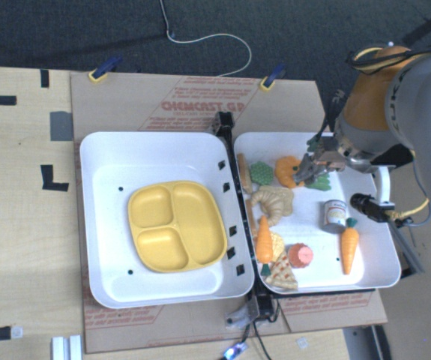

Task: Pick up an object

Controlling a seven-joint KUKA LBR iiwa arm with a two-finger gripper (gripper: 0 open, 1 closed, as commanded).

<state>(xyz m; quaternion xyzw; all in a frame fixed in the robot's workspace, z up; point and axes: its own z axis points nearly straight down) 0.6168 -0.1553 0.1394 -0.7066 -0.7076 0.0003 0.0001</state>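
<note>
The arm is reaching in from the right edge of the worktop (28,201) and is lowering its gripper (310,169) into the far part of the right bin (384,276). The gripper is sitting just beside an orange fruit-like piece (285,171) and over a small dark green item (321,181); at this slant it cannot be told how wide the gripper is set, nor whether anything is lying within it, so no object can be counted as picked.

The candidate objects are all resting on the floor of the right bin: a green leafy piece (261,173) near the far-left corner, a tan pastry-like shape (272,203) beside the left wall, a carrot (263,239) along that wall, a waffle-patterned piece (282,272) and a red round piece (300,255) near the front edge, a small can (335,213) in the middle, and a second carrot (348,250) toward the right wall.

The left bin (103,156) is carrying a yellow divided plate (176,226) at its centre.

Judged from this arrangement, the approach is appearing complete, while the grasp and the lift are remaining to be done.
</note>
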